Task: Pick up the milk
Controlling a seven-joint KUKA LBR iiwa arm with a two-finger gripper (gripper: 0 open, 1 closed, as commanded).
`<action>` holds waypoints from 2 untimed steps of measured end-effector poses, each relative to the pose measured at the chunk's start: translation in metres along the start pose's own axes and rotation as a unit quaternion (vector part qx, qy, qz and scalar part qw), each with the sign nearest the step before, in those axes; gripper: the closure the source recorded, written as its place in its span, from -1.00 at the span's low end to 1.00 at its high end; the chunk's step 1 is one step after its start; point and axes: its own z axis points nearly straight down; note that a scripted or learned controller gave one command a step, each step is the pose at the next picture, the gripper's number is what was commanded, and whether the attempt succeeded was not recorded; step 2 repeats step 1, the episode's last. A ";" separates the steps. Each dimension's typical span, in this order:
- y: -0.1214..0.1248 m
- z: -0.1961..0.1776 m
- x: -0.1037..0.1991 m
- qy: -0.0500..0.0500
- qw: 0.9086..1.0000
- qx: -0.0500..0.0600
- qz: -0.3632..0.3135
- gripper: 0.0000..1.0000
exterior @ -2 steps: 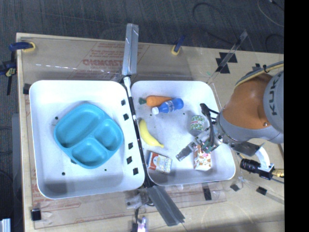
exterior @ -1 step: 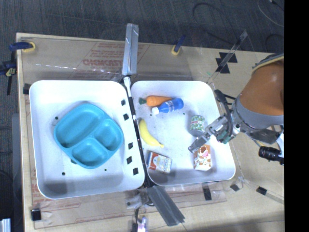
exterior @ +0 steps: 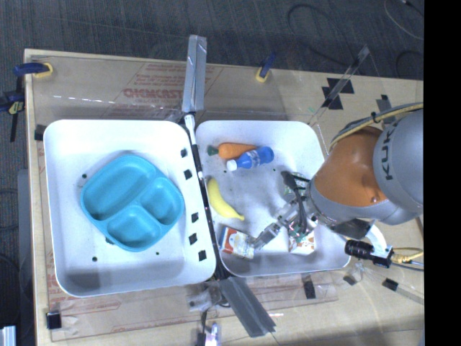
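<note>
Two small white cartons lie at the front of the right bin, and I cannot tell which is the milk. One has an orange-red edge. The other has coloured print and lies under the wrist. My gripper is low in this bin, slanting toward the front left. Its metal fingertip reaches close to the orange-edged carton. Nothing is visibly held between the fingers. The arm's orange band hangs over the bin's right wall.
A yellow banana lies left of the gripper. An orange carrot and a blue bottle lie at the back of the right bin. The left bin holds a blue divided tray.
</note>
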 end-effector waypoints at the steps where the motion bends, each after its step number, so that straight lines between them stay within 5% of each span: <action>1: -0.001 -0.116 0.001 0.004 0.994 0.002 -0.112 -1.00; 2: -0.001 -0.116 0.001 0.004 0.994 0.002 -0.112 -1.00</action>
